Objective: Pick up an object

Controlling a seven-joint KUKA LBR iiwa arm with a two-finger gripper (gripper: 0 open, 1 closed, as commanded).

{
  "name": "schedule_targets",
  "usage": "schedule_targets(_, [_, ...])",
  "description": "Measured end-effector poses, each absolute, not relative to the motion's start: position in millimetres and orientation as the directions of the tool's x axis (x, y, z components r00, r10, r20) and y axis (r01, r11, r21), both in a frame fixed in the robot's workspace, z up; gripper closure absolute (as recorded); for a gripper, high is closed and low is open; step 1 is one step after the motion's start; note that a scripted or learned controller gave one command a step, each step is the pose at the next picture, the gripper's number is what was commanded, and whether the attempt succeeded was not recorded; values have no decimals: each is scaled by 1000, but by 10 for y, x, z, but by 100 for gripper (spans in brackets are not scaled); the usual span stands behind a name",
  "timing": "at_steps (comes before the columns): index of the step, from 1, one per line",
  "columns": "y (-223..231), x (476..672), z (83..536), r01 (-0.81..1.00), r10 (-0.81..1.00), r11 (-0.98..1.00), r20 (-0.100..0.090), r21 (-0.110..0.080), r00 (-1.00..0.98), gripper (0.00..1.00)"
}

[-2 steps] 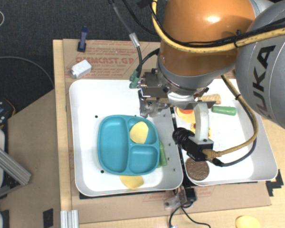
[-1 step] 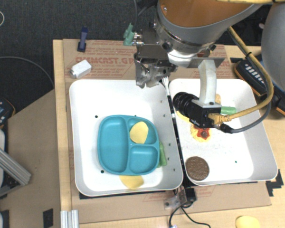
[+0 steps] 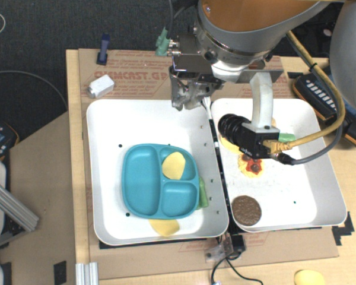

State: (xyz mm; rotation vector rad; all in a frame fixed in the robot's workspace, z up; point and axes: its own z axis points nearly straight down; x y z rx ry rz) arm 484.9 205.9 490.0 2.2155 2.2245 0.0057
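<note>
Gripper point(image 3: 190, 100) hangs over the left white bin's point(image 3: 101, 159) far rim, high up; can't tell its state. Nothing picked yet, by my read. Candidates: yellow flat piece point(image 3: 174, 165) in teal divided plastic tray point(image 3: 148, 183) below it, brown round disc point(image 3: 247, 210) off to its lower right.

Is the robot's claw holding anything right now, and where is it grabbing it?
Cannot be told. The gripper hangs over the back rim of the left bin, with nothing visibly in it.
</note>
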Motion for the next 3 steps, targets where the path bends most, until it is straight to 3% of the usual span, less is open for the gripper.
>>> schedule_targets(1, [2065,4853,5003,1000,1000,5,2,7,-5,100])
schedule_targets(2, [1781,4779,3879,1000,1000,-4,-6,-13,4,100])
schedule_targets(3, [1041,5258,2368,1000,1000,-10,-7,-14,10,100])
